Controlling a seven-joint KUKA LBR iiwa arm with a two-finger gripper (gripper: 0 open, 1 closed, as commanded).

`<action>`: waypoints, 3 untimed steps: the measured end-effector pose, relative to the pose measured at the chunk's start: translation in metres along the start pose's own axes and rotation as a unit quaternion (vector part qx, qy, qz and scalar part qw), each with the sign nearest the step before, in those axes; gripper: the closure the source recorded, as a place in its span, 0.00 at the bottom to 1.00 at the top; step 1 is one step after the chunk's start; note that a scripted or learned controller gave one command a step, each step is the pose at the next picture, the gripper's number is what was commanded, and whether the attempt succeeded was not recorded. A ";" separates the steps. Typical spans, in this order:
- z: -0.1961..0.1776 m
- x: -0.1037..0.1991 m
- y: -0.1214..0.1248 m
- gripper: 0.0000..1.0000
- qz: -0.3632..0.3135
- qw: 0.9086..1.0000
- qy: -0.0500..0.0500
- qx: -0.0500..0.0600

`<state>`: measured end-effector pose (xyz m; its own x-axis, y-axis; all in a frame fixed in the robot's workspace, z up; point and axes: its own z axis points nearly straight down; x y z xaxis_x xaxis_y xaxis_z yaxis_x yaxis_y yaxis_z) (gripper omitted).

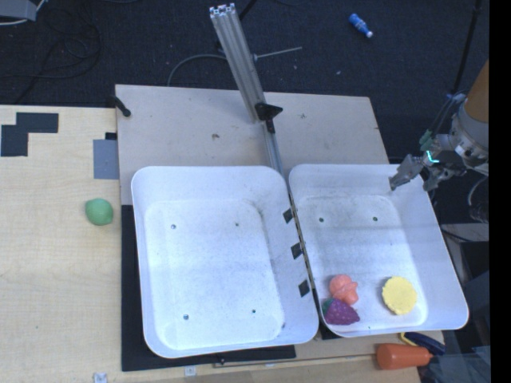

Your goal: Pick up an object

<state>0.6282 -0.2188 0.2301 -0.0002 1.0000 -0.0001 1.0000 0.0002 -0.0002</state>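
The right bin [415, 214] holds three small objects near its front edge: an orange-pink lump [342, 286], a purple grape-like piece [342, 313] just in front of it, and a yellow round piece [399, 294] to their right. My gripper [417, 172] hovers over the bin's back right corner, well away from all three, with its two fingers spread apart and nothing between them.
The left bin [152, 214] sits beside the right one, with black clips along the shared rim. A green ball [99, 211] lies on the wooden table to the left. An orange object [403, 355] lies in front of the right bin. A metal rail [243, 58] slants behind the bins.
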 end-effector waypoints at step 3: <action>0.105 -0.002 -0.004 0.00 0.000 1.000 0.001 0.002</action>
<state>0.6242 -0.2212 0.1256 -0.0008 1.0000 0.0009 1.0000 0.0008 -0.0037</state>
